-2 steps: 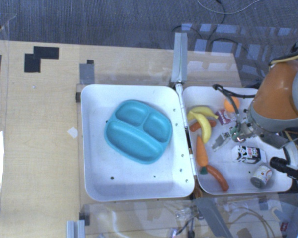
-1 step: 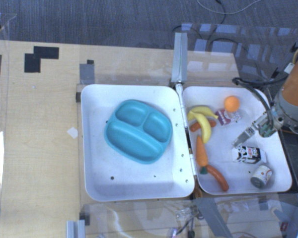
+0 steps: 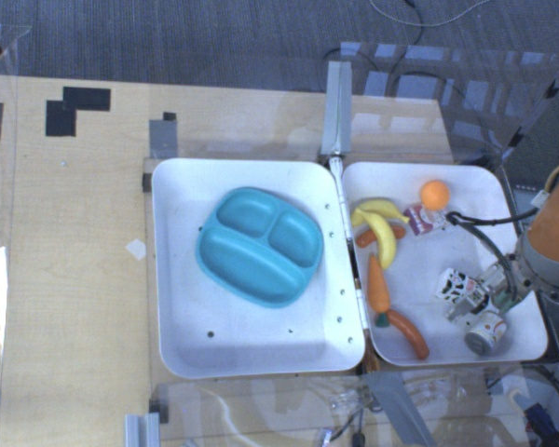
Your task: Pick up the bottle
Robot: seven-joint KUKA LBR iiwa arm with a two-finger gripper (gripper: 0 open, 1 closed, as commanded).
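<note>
Two bins on your bench (image 3: 74,277): the bottle (image 3: 485,331) lies in the right bin's (image 3: 466,180) lower right corner, with your gripper (image 3: 475,303) right over it. Can't tell you how it's set. The blue tray (image 3: 259,245) sits left.

Two bins side by side at mid-frame, touching along inner edges.

In left bin (image 3: 177,343): plate (image 3: 259,245), centred. In right bin (image 3: 489,180): banana (image 3: 382,223) at upper left, carrot (image 3: 379,291) just below, sausage (image 3: 408,333) lower still; ball (image 3: 434,195) at top centre, packet (image 3: 425,219) just under it; bottle (image 3: 484,333) at lower right, carton (image 3: 458,290) up-left of it, gripper (image 3: 489,301) between them, reaching in from frame right.
</note>
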